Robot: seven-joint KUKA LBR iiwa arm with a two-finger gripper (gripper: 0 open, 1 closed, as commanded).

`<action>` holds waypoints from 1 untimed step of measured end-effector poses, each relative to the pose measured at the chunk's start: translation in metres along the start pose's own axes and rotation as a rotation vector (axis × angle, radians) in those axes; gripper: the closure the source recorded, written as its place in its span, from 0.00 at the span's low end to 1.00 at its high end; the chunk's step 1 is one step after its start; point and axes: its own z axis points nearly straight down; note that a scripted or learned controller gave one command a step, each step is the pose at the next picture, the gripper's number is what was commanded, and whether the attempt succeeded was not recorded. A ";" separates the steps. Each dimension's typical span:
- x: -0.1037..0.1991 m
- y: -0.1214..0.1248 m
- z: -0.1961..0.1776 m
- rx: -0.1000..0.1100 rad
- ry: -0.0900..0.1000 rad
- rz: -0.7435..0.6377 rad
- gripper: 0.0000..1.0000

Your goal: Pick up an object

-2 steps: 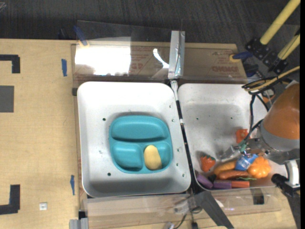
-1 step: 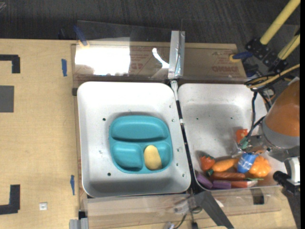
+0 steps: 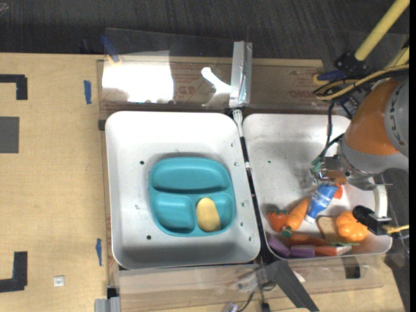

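My gripper [image 3: 327, 174] hangs over the right side of the right bin [image 3: 279, 148], below the orange band on the arm [image 3: 372, 125]. Directly under it, touching or nearly touching, lies a small blue and white bottle [image 3: 321, 202], tilted. A carrot [image 3: 298, 214] and a red-orange piece [image 3: 277, 220] lie to the bottle's left. A bread slice [image 3: 327, 226] and an orange fruit [image 3: 351, 228] lie to its lower right. Purple [image 3: 285, 246] and red [image 3: 311, 240] pieces rest along the bin's front wall.
The left bin [image 3: 130, 148] holds a teal divided tray [image 3: 188, 174] with a yellow potato-like object [image 3: 208, 214] in its lower right compartment. A clear divider [image 3: 239, 77] stands behind the bins. Cables and a yellow rod [image 3: 383, 25] are at the back right.
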 end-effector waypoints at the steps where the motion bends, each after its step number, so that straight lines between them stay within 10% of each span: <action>1: -0.063 0.053 0.003 -0.002 -0.002 0.158 1.00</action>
